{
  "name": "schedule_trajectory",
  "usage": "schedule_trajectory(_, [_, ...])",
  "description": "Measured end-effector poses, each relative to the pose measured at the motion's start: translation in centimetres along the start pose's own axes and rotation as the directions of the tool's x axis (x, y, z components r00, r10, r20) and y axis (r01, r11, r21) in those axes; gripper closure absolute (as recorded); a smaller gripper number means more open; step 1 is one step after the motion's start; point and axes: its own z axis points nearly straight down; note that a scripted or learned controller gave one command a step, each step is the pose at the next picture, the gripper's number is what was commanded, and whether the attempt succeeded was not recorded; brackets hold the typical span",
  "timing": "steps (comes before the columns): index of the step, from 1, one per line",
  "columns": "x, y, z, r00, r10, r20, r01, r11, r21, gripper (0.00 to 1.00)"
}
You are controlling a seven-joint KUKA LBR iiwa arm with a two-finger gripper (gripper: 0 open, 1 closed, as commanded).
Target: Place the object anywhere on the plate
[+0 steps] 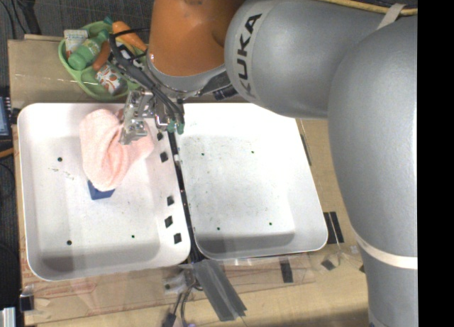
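Observation:
A pink cloth [106,150] lies crumpled in the back part of the left bin [42,233]. A small blue object [101,191] pokes out from under the cloth's near edge; most of it is hidden. My gripper [133,131] hangs low over the cloth's right side, close to the wall between the two bins, and its tip is at or touching the fabric. The orange band and the grey arm [284,49] loom over the back of both bins.
The right bin [241,184] has a bare white floor with small dark specks. Behind the left bin a green bowl [73,70] holds several small items. The arm's bulk covers the right of the bench.

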Motion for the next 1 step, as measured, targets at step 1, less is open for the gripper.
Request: schedule_trajectory(1, [0.22,5.17,0.45,1.0,-0.006,0.002,0.006,1.0,0.0,1.0])
